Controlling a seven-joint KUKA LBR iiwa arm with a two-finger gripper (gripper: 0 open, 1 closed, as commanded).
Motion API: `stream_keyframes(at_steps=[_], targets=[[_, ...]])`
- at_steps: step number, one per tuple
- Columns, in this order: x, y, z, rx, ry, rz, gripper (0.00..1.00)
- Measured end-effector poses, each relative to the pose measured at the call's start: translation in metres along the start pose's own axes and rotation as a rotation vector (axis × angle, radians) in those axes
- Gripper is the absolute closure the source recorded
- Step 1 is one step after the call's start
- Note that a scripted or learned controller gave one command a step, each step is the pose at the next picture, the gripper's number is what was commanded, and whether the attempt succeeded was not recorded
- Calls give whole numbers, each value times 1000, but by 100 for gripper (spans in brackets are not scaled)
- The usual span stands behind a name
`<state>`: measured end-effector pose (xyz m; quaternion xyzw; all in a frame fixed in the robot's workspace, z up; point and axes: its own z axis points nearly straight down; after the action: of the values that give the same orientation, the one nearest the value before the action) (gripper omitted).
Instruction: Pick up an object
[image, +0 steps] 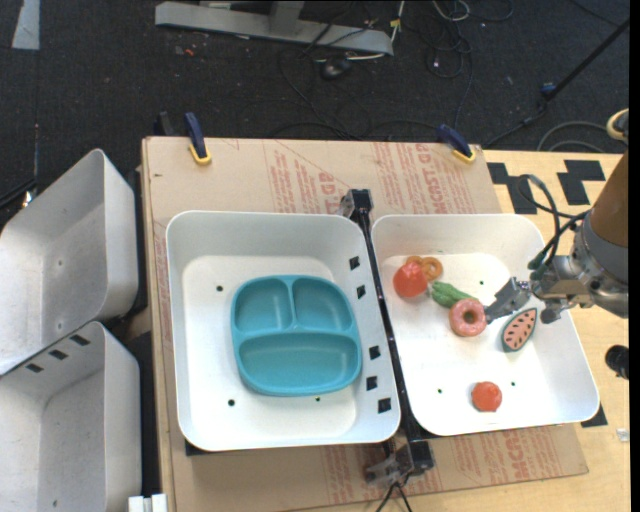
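I see the gripper (512, 297) low in the right bin (560, 395), just above the watermelon slice (519, 329) and right of the pink donut (467, 318). Finger spread: cannot tell. Nothing visibly held. The blue tray (296, 335) lies in the neighbouring bin.

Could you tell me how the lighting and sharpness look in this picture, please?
Camera view: even, soft light; both white bins are bright but keep their edges, with only faint shadows under the teal tray and the toy foods. The doughnut and watermelon slice are fairly sharp; the gripper looks slightly soft; the floor at the top is dark.
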<state>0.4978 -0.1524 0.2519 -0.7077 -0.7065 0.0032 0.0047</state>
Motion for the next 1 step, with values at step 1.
stream_keyframes(at_steps=[1], targets=[[0, 2, -5, -11, -2, -3, 0]])
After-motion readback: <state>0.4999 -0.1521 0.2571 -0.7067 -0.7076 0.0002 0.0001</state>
